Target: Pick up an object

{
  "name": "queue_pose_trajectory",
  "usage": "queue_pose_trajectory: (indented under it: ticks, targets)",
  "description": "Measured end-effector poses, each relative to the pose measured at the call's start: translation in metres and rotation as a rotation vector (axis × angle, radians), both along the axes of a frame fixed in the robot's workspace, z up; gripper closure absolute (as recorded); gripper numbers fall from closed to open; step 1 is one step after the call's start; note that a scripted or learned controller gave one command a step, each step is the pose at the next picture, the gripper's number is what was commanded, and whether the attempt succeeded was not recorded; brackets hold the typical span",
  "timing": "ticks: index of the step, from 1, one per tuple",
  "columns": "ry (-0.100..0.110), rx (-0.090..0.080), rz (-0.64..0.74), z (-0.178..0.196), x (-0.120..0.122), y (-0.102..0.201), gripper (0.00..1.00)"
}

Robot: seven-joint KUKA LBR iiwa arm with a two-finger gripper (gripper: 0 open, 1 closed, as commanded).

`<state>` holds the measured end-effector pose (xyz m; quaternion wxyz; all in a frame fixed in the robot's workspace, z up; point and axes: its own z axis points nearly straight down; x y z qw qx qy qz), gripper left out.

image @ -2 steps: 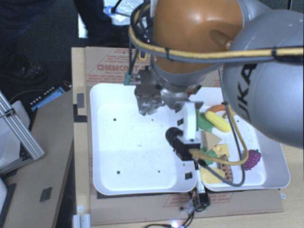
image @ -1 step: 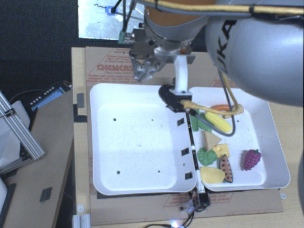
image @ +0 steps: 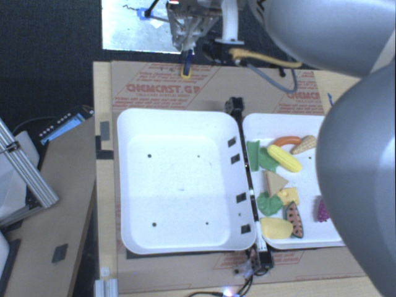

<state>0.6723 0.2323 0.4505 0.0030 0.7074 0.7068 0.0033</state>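
Seen from the fixed overhead camera, the grey arm (image: 322, 23) is reaching in from the right and stretching across the top of the bench, its two-finger gripper (image: 187, 49) hanging beyond the far rim of the shallow white left bin (image: 130, 228). A small yellow-and-blue object (image: 186, 65) is dangling pinched between the narrowed fingertips. Assorted plastic toy foods, including a yellow corn cob (image: 284, 158), are lying clustered in the shallow white right bin (image: 309, 240).

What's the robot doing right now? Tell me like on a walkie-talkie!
Gripper up high, holding a small blue-and-yellow thing. Other toys in right bin. Nothing in the way.
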Motion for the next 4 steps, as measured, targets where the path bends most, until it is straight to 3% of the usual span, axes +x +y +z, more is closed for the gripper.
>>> queue_pose_trajectory:
  ticks: [1, 2, 3, 4]
  targets:
    - [0.001, 0.007, 0.011, 0.092, -0.114, 0.003, 1.00]
    - [0.004, -0.001, -0.001, 0.084, -0.035, -0.019, 1.00]
    - [0.008, 0.003, 0.008, 0.086, -0.124, -0.017, 1.00]
    - [0.010, 0.001, 0.008, 0.085, -0.189, -0.011, 1.00]
